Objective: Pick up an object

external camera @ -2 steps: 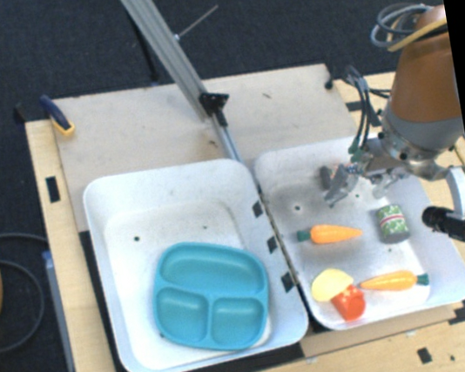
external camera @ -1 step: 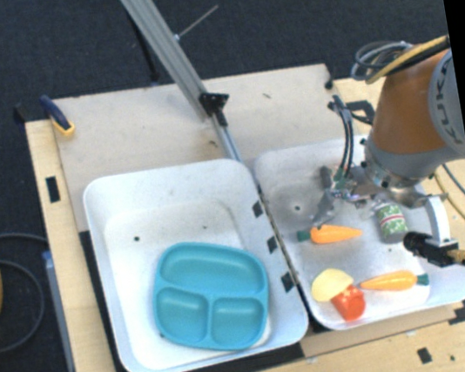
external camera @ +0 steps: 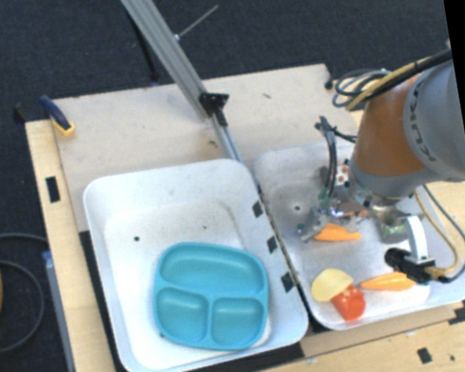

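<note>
My gripper [external camera: 330,215] reaches down into the right bin [external camera: 280,181], just above an orange carrot-shaped piece [external camera: 339,232]. That piece lies right under the fingertips; I cannot see whether they hold it. Closer to the bin's front edge lie a yellow round piece [external camera: 329,282], a red piece [external camera: 350,303] touching it, and a second orange carrot [external camera: 387,284]. The arm's orange band [external camera: 384,142] covers the bin's far right part.
The left bin [external camera: 129,198] holds a blue divided plate [external camera: 210,295] at its front. A grey metal rail [external camera: 170,50] slants from the top down to the gap between the bins. Yellow cables [external camera: 365,83] loop beside the arm.
</note>
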Controlling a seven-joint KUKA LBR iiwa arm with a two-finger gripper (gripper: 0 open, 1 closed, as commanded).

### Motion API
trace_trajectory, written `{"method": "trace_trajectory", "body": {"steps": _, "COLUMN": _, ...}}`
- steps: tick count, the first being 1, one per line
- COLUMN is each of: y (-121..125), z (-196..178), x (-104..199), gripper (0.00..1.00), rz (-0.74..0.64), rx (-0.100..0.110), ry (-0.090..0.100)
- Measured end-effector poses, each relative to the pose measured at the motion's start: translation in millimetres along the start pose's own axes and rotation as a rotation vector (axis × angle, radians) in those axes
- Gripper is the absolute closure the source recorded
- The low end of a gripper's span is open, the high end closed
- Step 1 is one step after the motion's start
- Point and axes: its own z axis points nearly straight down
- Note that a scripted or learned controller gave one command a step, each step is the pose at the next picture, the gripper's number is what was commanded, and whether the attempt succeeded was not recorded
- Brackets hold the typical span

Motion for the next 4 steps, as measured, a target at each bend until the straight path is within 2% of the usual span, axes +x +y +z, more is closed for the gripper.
{"method": "trace_trajectory", "body": {"steps": 1, "y": 1.7, "z": -14.3, "x": -0.9, "gripper": 1.00, "rz": 0.005, "rx": -0.006, "ry": 0.002}}
{"method": "trace_trajectory", "body": {"steps": 2, "y": 0.4, "z": -72.0, "x": 7.1, "gripper": 1.00, "rz": -0.006, "rx": -0.008, "ry": 0.002}}
{"method": "trace_trajectory", "body": {"steps": 3, "y": 2.1, "z": -113.6, "x": 5.9, "gripper": 1.00, "rz": -0.005, "rx": -0.006, "ry": 0.002}}
{"method": "trace_trajectory", "body": {"steps": 4, "y": 8.1, "z": -125.4, "x": 62.2, "gripper": 1.00, "rz": -0.011, "rx": -0.004, "ry": 0.004}}
